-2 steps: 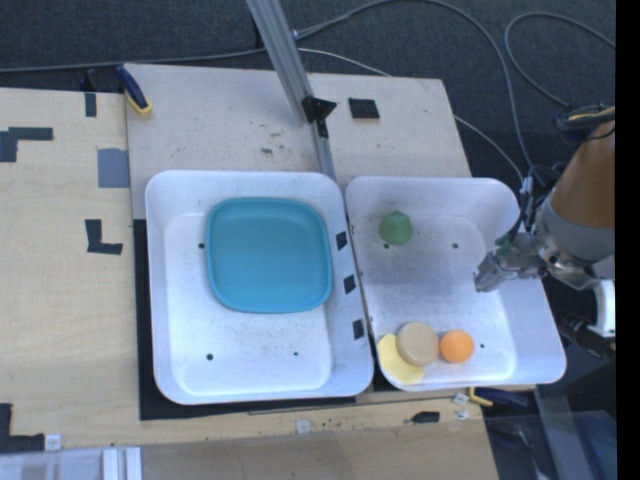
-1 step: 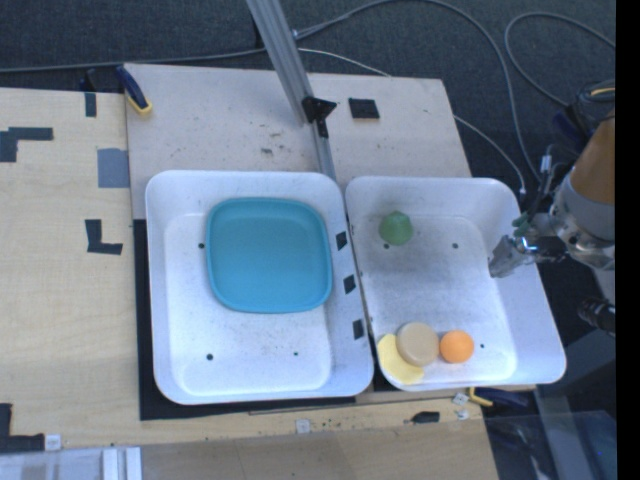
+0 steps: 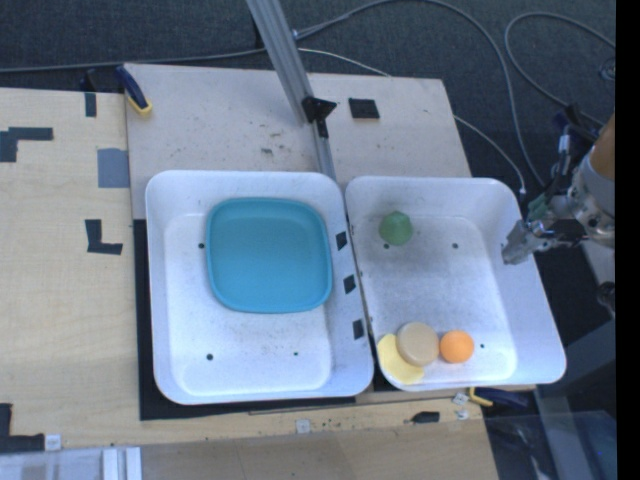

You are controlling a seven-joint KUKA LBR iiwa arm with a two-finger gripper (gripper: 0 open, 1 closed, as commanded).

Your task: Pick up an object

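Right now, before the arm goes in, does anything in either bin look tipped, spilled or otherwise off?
Nothing stands out. The blue plate lies flat in the left bin. In the right bin, the green object sits alone, while the tan disc overlaps the yellow piece beside the orange ball. The tool is at that bin's right rim.

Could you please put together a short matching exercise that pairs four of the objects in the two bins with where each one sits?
Things:
1. blue plate
2. green object
3. orange ball
4. gripper

Places:
A. near front corner of the right bin, beside a tan disc
B. over the right bin's right rim
C. left bin, lying flat
D. far part of the right bin, on its own

Pairs: 1-C, 2-D, 3-A, 4-B
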